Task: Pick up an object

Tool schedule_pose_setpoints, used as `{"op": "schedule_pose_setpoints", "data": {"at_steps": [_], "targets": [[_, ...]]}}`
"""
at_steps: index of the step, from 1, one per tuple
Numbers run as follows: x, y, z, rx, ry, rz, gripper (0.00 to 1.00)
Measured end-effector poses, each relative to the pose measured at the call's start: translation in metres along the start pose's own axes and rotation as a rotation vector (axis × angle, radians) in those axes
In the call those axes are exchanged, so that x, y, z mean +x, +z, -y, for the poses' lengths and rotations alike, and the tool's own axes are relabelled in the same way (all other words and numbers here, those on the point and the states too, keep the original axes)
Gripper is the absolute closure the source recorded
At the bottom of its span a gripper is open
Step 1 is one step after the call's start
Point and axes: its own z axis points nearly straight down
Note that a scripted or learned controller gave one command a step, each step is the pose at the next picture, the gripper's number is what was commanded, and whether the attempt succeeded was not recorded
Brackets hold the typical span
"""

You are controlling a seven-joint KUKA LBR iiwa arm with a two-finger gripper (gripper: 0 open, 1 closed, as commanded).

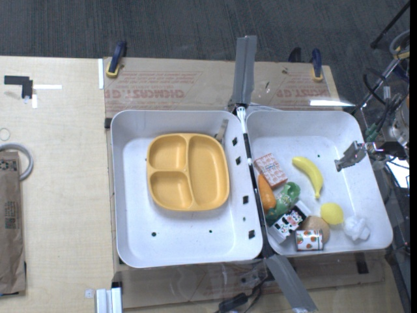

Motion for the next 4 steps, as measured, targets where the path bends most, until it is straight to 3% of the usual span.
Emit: {"op": "schedule_pose_setpoints", "data": {"at_steps": [1,2,3,4], "targets": [[0.027,0.085,-0.041,-0.003,-0.159,0.001,0.0],[0.043,0.075,0.004,-0.003,-0.246,0.001,0.0],[0.013,0.152,-0.077,-0.007,-0.312,0.003,0.0],[0.012,0.144,-0.077,-0.007,-0.31,0.003,1.0]]}}
